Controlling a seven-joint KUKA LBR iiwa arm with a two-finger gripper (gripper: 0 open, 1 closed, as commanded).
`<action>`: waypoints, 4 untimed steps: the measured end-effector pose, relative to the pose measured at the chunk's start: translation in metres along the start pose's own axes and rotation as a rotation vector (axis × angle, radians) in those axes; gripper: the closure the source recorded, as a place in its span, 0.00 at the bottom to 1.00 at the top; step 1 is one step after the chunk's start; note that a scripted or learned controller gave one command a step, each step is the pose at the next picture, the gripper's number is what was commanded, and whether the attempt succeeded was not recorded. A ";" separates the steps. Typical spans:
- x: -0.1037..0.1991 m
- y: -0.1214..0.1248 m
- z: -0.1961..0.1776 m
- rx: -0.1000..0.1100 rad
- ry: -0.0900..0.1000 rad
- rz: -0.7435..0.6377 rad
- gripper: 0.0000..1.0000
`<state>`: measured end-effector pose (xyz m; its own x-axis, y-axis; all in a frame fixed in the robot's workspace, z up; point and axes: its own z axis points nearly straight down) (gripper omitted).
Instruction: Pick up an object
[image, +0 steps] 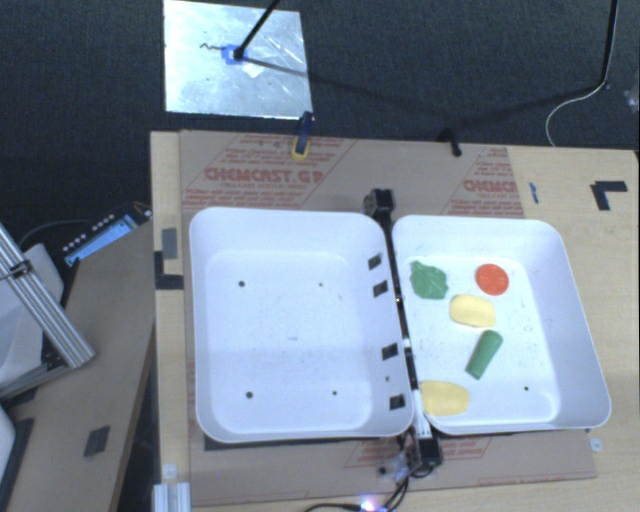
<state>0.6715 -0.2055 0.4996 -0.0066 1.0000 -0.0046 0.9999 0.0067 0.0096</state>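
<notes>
Arm pose, wrist angle & grip state: can't tell from this view. The view's right side, where the arm reaches in, shows the right bin (548, 300) w/ rim & floor in plain sight, and bare bench (612, 250) just beside it.

Red print reading "CHEMCAST GP" is showing on the brown sheet (262, 172) under the bins; its repeats elsewhere are too blurred to read.
</notes>
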 end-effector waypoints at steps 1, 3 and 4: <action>0.000 -0.009 -0.037 0.006 0.003 0.002 1.00; 0.001 -0.136 -0.038 0.010 0.006 0.010 1.00; 0.000 -0.059 -0.028 0.004 0.001 0.001 1.00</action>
<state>0.6119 -0.2058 0.5269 -0.0058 1.0000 -0.0035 1.0000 0.0059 0.0061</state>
